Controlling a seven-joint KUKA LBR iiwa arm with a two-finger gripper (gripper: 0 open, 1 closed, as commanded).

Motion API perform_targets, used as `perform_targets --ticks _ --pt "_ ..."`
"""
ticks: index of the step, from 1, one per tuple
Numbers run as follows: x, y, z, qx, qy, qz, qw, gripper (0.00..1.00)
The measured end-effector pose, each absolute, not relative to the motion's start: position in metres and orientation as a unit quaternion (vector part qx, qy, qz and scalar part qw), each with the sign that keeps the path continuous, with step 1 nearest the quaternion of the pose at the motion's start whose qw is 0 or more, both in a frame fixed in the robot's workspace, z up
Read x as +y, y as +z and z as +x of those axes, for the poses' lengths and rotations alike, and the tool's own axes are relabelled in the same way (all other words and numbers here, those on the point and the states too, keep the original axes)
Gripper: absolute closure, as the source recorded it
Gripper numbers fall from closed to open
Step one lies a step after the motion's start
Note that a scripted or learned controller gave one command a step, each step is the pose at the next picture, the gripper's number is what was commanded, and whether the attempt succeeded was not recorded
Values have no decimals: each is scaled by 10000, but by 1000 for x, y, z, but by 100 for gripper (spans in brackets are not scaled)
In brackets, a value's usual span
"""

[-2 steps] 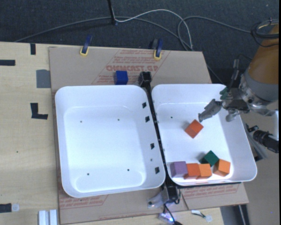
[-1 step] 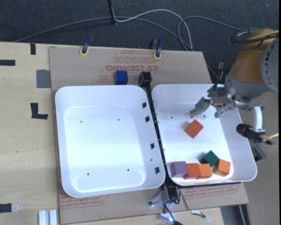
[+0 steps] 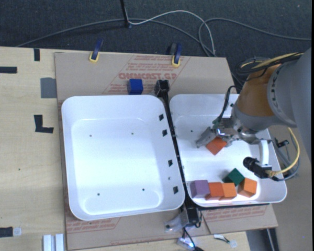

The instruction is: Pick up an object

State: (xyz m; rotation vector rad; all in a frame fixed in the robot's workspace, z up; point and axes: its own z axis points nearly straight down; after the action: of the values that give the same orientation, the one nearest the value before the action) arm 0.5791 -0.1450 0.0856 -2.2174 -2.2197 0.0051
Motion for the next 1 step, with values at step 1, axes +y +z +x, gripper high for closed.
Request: perform_targets --ticks 1 --pt "-146 100 581 -7073 -5 -7069 -10 100"
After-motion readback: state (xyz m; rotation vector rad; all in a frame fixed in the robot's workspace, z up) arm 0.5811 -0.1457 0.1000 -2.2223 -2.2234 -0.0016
